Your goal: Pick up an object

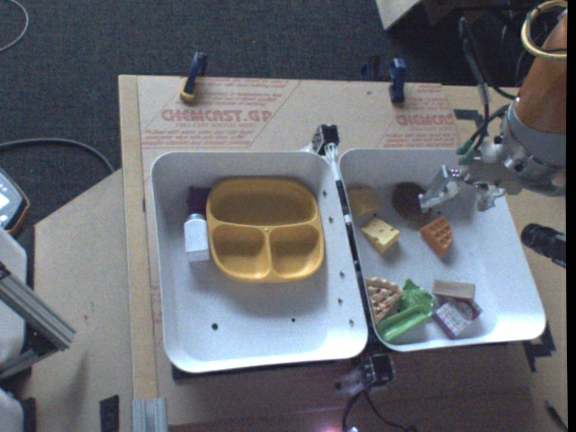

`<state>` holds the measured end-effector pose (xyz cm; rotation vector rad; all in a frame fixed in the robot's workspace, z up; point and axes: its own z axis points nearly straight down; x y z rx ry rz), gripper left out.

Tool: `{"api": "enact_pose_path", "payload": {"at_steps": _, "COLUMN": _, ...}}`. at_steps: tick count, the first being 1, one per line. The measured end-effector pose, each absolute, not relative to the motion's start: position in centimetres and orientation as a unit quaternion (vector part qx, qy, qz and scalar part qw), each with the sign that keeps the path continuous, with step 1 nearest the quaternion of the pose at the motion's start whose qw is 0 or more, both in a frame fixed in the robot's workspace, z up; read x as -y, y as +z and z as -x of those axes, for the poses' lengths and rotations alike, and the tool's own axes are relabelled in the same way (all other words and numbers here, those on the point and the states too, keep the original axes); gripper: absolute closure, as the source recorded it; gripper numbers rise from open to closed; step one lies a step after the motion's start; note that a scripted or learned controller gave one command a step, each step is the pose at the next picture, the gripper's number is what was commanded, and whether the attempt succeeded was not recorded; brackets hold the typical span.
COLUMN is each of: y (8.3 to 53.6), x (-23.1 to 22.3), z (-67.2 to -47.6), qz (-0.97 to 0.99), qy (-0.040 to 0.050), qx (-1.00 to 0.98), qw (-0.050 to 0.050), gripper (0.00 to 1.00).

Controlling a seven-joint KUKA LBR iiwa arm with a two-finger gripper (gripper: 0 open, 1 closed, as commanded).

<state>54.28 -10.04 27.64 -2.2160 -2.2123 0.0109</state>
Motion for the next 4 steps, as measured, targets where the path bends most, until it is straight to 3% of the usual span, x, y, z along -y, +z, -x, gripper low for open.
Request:
{"api": "enact_pose_path", "payload": {"at_steps": 1, "y": 28.1, "x": 10.0, "z": -54.5, "qz": 0.707, "qy": 0.0003, "qx": 0.707, "qw": 0.001, "gripper": 0.00}}
{"api": "enact_pose_path", "payload": {"at_steps": 4, "y": 11.6, "x": 10.6, "z": -53.3, "qz": 0.707, "qy": 0.0017, "qx": 0.707, "qw": 0.004, "gripper": 0.00}}
